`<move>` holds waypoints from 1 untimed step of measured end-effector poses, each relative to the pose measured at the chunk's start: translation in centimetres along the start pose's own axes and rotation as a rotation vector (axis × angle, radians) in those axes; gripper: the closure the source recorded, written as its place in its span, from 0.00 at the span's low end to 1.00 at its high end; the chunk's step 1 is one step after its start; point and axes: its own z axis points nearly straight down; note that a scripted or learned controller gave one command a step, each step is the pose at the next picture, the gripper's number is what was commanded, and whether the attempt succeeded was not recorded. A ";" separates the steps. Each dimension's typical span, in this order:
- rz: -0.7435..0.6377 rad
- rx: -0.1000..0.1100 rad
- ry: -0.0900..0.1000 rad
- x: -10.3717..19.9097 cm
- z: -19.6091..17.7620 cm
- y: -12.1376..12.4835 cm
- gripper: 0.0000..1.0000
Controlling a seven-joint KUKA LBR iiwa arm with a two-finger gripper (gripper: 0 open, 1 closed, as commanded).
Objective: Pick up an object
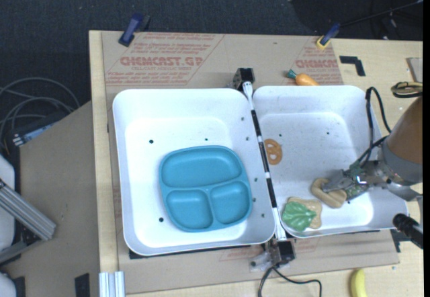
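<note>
A tan block [327, 193] lies in the lower part of the right bin [316, 97], at the lower right of the frame. The pincer [344, 183] sits right over its upper right end, reaching in from the right, and its dark fingers [336, 185] appear to touch the block's top; whether they are open or closed on it cannot be told. Just below and left of the block, touching or nearly touching it, lies a green leafy piece [299, 214] by the bin's lower left corner. Higher up, near the bin's left wall, rests a small brown pretzel [272, 150], well apart from the block. The grey arm [403, 154] with its orange band enters at the right edge. The left bin [134, 107] holds a blue three-part tray [204, 187] in its lower middle. Both bins stand side by side on the desk [101, 154]. An orange carrot [304, 78] lies on the desk just above the right bin, and a yellow thing [359, 283] lies at the lower right.
</note>
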 end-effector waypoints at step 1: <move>-0.004 -0.010 0.004 8.9 -0.1 5.5 0.00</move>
